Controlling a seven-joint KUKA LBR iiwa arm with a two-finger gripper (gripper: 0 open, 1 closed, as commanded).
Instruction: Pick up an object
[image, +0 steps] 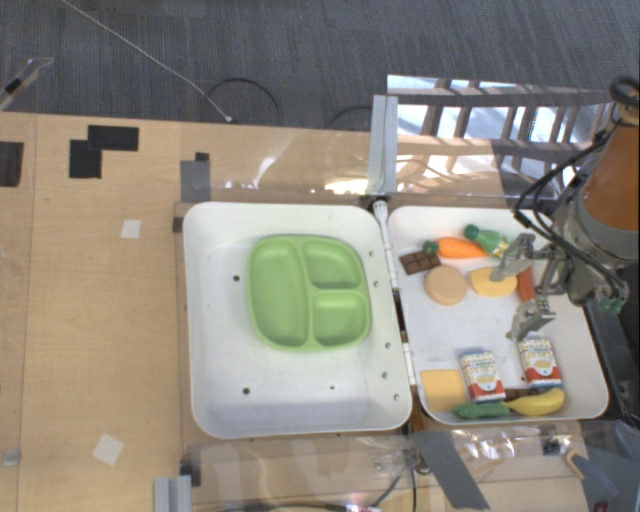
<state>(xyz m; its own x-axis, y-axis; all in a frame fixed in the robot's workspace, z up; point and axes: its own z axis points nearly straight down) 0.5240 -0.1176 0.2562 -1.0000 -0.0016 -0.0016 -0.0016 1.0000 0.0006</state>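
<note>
Arm in from right, orange band up top, claw (524, 290) fingers spread apart, nothing betw. them.

**Crowded right bin, open middle**

Around the green plate (306, 292) the left bin (215, 400) lies open on every side. Right of the plate, past the bins' shared wall, toy food rings the right bin (600, 395): carrot (460, 249), round cookie (446, 286), two cartons (481, 374), banana (537, 403). Bare floor remains between cookie and cartons.

The arm (610, 190) is cut off by the right edge. One finger (512, 262) covers part of the yellow disc (492, 283) and an orange piece (526, 285) behind it. The carton (481, 375) labels are too small to read.
</note>
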